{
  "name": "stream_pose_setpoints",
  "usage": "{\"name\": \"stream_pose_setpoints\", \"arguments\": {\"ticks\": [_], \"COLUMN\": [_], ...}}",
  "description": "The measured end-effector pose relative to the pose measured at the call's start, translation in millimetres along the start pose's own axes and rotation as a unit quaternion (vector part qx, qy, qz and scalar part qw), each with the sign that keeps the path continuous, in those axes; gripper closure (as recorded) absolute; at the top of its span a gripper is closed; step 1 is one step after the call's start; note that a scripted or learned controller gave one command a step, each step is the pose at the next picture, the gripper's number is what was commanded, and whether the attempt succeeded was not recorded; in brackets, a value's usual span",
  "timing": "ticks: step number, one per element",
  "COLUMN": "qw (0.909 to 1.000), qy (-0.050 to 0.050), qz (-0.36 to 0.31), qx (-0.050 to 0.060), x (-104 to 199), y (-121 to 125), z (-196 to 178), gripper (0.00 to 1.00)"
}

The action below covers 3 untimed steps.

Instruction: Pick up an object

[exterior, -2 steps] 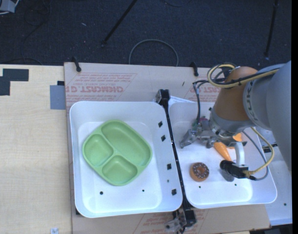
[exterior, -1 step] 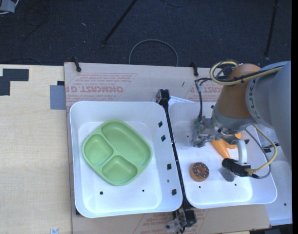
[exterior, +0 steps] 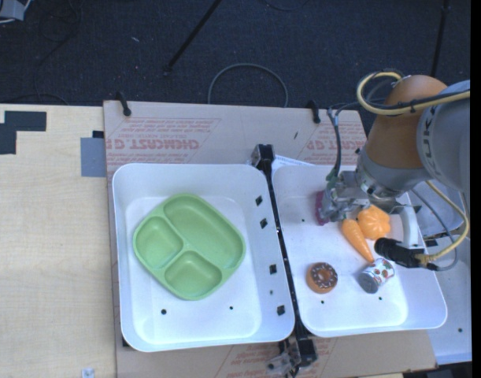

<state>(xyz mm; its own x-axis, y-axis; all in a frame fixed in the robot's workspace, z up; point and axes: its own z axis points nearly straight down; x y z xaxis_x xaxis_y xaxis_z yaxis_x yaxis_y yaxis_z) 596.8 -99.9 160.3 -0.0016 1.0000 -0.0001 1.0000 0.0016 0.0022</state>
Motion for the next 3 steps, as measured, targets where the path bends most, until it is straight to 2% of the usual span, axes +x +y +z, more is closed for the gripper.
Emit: {"name": "stream_pose_setpoints", "arguments": {"ticks": [1,2,3], "qw": [1.0,1.0,1.0], "qy": [0.0,0.001,0.001], "qz": [0.001,-0.001,-0.002], "qx": [0.0,0.002,0.004], "x": [-1.3,44.4,101.4], "y": [0.9,5.4,-8.7], "z": [-49.8,-54.6,-52.9], "gripper": [1.0,1.0,1.0]}}
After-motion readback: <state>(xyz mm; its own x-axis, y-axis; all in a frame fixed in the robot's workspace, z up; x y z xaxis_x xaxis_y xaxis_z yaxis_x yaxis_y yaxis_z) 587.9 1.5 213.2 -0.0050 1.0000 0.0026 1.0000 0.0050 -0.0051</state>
